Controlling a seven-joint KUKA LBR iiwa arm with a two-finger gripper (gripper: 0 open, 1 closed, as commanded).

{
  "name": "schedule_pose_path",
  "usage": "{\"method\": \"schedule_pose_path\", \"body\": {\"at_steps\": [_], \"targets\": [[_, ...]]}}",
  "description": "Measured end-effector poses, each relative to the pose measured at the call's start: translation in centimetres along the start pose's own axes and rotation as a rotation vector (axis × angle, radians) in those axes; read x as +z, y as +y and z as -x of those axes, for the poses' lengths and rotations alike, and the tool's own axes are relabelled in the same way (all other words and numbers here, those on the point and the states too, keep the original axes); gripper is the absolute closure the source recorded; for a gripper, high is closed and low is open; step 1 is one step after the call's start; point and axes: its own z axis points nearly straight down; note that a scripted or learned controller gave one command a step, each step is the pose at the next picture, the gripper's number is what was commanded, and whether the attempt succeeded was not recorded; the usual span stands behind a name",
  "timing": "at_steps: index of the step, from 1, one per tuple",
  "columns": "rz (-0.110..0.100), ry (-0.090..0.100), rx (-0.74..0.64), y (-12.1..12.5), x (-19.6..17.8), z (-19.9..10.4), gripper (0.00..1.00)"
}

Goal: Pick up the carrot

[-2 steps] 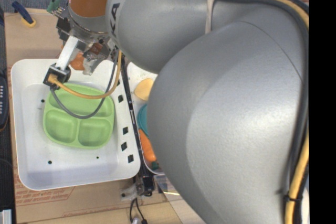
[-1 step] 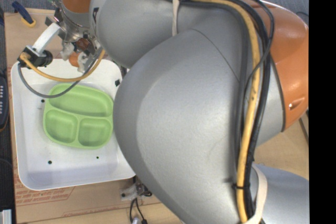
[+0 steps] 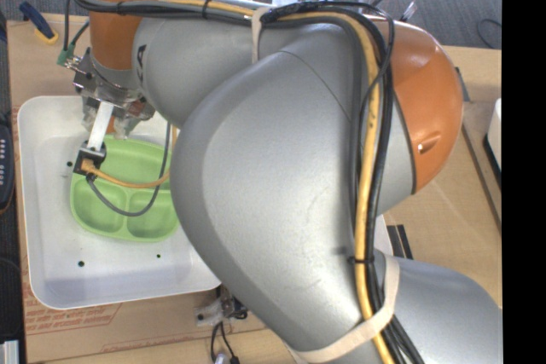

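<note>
Jaws over green plate (image 3: pixel 107 219) in bin (image 3: pixel 51 256).

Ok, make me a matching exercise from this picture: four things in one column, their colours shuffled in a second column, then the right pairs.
Things
1. divided plate
2. bin that holds the plate
3. band above the wrist
4. bench

Colours
A. orange
B. tan
C. green
D. white

Pairs: 1-C, 2-D, 3-A, 4-B
</note>
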Motion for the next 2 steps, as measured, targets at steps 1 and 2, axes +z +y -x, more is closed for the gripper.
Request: {"method": "schedule_pose_path", "body": {"at_steps": [1, 2], "targets": [[0.001, 0.000, 0.241, -2.8, 2.0, 4.1, 1.00], [0.012, 0.007, 0.321, -3.5, 7.0, 4.6, 1.00]]}}
